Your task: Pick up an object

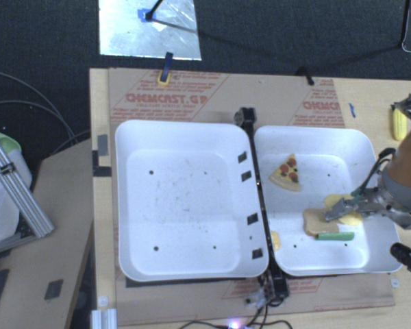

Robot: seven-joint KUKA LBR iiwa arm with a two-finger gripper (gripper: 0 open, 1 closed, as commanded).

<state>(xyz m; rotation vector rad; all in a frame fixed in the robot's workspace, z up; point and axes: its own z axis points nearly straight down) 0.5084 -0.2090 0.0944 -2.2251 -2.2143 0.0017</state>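
My likeliest target is the flat tan toast-shaped toy slice, lying in the right-hand shallow white plastic bin, in the part of that bin nearest the arm. I judge it light, stiff and thin, probably smooth plastic, so it may skid along the bin floor if pushed. I would take it across its short edges, or tip it up against something first, since it lies flat and offers little height to grip.

Touching the slice on its side toward the bin's near rim is a small green stick-shaped piece; just beyond the slice, toward the arm, sits a pale yellow rounded toy, partly hidden. Farther up the bin from the slice lies a toy pizza wedge with red dots, well apart and easy to reach. A small yellowish bit rests by the divider between the bins.

The pincer sits low, right over the yellow toy and at the slice's edge. I cannot tell how it is set, nor whether anything is caught in it.

The left-hand white bin sits beside it on the cardboard-covered tabletop.
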